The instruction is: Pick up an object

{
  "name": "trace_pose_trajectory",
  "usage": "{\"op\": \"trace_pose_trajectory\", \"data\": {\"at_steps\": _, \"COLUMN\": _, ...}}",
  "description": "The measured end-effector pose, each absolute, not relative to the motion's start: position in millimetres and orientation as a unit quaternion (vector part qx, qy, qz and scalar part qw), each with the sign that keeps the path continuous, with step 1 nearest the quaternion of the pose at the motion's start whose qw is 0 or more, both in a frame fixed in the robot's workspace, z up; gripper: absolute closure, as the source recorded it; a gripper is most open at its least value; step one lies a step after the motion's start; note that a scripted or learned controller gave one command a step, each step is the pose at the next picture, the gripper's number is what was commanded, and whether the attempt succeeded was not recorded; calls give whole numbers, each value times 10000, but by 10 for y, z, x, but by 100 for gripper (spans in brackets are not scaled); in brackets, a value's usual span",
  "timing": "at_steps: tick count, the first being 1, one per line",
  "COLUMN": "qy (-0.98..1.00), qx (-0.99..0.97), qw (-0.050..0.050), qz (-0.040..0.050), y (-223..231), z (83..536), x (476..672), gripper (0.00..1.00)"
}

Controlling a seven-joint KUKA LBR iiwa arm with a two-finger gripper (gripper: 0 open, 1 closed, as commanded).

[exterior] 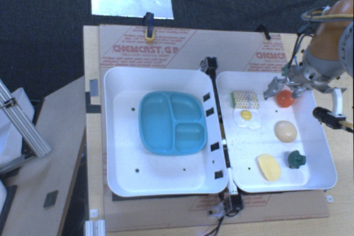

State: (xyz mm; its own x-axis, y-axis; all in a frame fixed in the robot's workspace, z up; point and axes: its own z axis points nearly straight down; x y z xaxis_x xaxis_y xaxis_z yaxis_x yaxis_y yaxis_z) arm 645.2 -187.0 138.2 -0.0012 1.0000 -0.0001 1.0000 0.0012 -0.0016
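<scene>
Nearest the camera, at the front edge of the cardboard sheet that covers the table, a small black clip with wires sits where the two white bins meet.

From the right I reach in over the far right corner of the right bin, my grey wrist with its orange band bent downward. My gripper hangs low there, just above and beside the orange-red ball, its metal fingers spread apart with nothing between them that I can make out. Whether a fingertip touches the ball I cannot tell.

Red print runs across the cardboard behind the bins; it reads roughly "CHEMCAST", repeated at a slant near the right corner, and the smaller lines are too fine to read.

Other things share my bin: a speckled square block, a fried-egg toy just in front of it, a beige egg-shaped piece, a yellow slab and a dark green knobbly piece near the front. A blue divided plate lies in the left bin. Black clips line the seam between the bins, and a yellow-and-black clamp grips the far edge of the cardboard
</scene>
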Motion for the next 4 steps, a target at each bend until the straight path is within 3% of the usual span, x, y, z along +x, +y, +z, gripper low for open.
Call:
{"op": "trace_pose_trajectory", "data": {"at_steps": 1, "qy": -7087, "qx": -7055, "qw": -51, "qz": -45, "y": -1854, "z": 1195, "x": 6502, "gripper": 0}}
{"op": "trace_pose_trajectory", "data": {"at_steps": 2, "qy": -7090, "qx": -7051, "qw": -67, "qz": -42, "y": -1862, "z": 1274, "x": 6502, "gripper": 100}}
{"op": "trace_pose_trajectory", "data": {"at_steps": 4, "qy": -7093, "qx": -7049, "qw": -42, "qz": -25, "y": -1823, "z": 2323, "x": 6607, "gripper": 100}}
